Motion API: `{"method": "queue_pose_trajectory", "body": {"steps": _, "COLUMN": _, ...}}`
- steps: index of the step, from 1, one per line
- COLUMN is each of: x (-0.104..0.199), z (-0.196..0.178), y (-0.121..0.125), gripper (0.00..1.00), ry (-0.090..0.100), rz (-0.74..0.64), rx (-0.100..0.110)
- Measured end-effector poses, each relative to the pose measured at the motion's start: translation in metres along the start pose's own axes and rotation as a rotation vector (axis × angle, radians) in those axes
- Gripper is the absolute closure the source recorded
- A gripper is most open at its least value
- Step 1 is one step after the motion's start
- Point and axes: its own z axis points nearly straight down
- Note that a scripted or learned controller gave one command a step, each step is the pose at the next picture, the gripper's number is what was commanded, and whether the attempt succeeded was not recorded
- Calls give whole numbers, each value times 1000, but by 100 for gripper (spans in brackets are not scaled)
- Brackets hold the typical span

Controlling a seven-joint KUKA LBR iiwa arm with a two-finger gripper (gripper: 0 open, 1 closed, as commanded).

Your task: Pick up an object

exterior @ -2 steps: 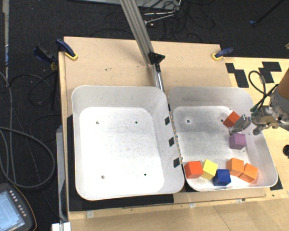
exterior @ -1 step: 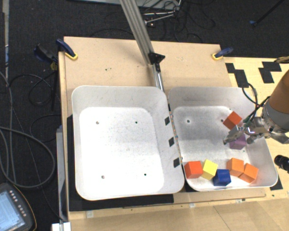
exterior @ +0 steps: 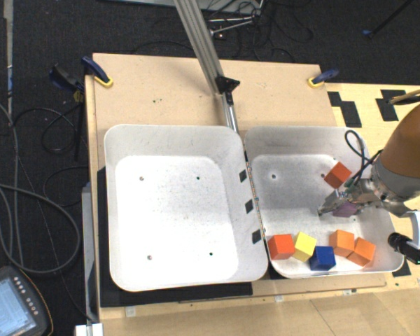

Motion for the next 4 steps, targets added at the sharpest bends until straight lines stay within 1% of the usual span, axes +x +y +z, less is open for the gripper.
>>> {"method": "queue_pose_trajectory", "body": {"steps": 1, "x": 1, "z": -9, "y": 0, "gripper": 100, "ry": 4, "rz": -1, "rx": 2}}
{"method": "queue_pose_trajectory", "body": {"steps": 2, "x": 8, "z": -63, "y": -6, "gripper": 100, "ry": 3, "rz": -5, "rx": -1}}
{"method": "queue_pose_trajectory", "body": {"steps": 3, "x": 8, "z": -105, "y": -4, "gripper": 100, "ry": 3, "rz": -5, "rx": -2}}
{"method": "queue_pose_trajectory", "body": {"steps": 4, "x": 8, "z": -128, "y": -3, "gripper": 100, "ry": 3, "rz": -5, "rx": 0}}
